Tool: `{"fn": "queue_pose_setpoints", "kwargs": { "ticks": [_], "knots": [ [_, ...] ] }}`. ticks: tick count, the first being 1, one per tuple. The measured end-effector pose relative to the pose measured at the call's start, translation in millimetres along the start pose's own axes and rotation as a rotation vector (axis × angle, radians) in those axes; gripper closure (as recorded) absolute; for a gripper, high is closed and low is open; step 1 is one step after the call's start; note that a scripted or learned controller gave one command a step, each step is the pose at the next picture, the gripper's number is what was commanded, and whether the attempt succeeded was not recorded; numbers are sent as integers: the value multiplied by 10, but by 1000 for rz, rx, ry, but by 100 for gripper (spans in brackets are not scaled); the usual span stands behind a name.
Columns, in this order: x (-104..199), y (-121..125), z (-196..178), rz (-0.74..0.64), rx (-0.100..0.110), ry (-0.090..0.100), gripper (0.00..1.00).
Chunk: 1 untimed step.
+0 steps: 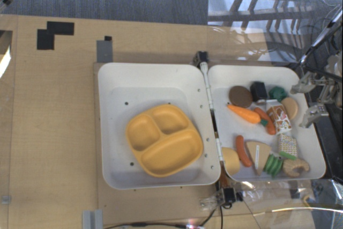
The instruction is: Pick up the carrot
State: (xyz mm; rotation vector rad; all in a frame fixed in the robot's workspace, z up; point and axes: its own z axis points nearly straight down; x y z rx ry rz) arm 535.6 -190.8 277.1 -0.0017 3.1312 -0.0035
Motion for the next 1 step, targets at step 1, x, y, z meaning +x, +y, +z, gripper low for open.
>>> {"fn": "queue_pose_setpoints", "kwargs": {
  "ticks": [1],
  "knots": [
    [-103, -20, 1068, -151, -4, 7, 0]
  ]
}}
